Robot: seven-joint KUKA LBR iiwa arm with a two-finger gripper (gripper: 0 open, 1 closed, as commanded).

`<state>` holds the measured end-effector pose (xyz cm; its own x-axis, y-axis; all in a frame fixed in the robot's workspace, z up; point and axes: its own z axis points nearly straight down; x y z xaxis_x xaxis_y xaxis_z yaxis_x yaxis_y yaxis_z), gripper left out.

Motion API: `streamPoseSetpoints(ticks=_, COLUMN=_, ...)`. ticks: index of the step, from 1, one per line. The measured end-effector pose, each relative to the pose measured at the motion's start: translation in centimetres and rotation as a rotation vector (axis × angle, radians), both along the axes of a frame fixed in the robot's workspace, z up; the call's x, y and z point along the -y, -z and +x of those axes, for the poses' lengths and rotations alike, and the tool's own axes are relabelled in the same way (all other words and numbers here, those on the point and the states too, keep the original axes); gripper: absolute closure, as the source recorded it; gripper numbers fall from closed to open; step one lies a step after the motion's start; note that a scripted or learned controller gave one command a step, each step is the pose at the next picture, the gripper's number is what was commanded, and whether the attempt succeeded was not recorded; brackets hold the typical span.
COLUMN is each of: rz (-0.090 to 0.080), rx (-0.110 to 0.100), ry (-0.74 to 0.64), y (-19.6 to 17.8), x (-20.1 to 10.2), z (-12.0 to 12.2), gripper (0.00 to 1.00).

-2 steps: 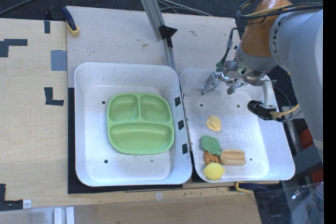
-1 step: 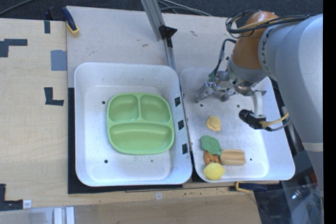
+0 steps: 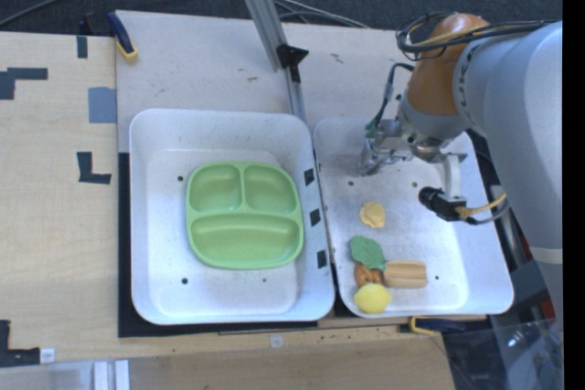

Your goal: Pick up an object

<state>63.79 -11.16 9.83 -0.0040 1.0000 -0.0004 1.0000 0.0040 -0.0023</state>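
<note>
A: Pincer (image 3: 370, 162) low over the far end of the right bin (image 3: 475, 288), below the grey arm (image 3: 512, 96) with its orange band. Grip state impossible to tell from this angle, the tips too small and dark against the bin floor. Nothing visibly between them.

B: Objects all toward the near end of that same bin. Pale yellow piece (image 3: 372, 215) alone mid-bin, apart from the pincer. Nearer still, a tight cluster: green leaf-shaped piece (image 3: 367, 250), small orange piece (image 3: 366, 274) just under it, tan bun-like piece (image 3: 405, 274) to its right, yellow lemon-like piece (image 3: 372, 298) at the bin's near rim.

A: Left bin (image 3: 146, 196) with a green divided plate (image 3: 244, 215), three compartments, lying flat at its middle.

B: Both bins side by side on the tabletop (image 3: 192, 59), rims touching.
</note>
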Motion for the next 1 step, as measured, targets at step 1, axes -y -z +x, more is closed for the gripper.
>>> streamPoseSetpoints(ticks=1, rz=0.001, rx=0.005, ry=0.002, y=-4.22, x=-0.14, z=0.16, gripper=1.00)
